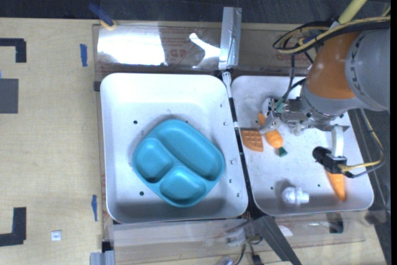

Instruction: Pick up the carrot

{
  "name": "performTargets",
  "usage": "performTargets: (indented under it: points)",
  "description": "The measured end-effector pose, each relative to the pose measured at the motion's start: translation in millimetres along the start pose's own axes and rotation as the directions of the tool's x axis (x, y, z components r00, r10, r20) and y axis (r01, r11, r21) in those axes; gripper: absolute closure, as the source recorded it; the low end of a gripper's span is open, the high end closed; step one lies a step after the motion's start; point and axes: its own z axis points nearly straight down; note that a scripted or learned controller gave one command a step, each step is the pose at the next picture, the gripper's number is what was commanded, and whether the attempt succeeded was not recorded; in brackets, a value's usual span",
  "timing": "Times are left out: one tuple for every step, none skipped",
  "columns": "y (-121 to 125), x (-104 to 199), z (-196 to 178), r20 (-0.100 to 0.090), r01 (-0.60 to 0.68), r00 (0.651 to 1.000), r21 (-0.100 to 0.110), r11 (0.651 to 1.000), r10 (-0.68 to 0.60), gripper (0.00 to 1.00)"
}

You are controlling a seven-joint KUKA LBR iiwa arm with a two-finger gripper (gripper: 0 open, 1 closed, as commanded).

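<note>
Gripper [277, 113]: hovering at the right bin's [360, 202] centre, grip state not discernible. Carrot [336, 184] lying at five o'clock (bin corner). Approach step ongoing; next move is calling for travel toward five o'clock.

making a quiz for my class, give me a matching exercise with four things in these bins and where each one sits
Things:
1. blue divided plate
2. orange waffle-textured piece
3. white bulb-shaped object
4. carrot

Places:
A. right bin, near its front edge
B. left bin, in the middle
C. right bin, beside the pincer
D. right bin, close to its left wall

Pairs: 1-B, 2-D, 3-A, 4-C
</note>
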Motion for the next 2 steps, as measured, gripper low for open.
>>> performTargets:
  points:
    - [-0.8,0.6,-7.8,-0.001,-0.001,1.000,0.003,1.000,0.001,1.00]
    - [80.1,58.5,-85.9,0.000,-0.310,0.951,0.014,0.951,0.310,1.00]
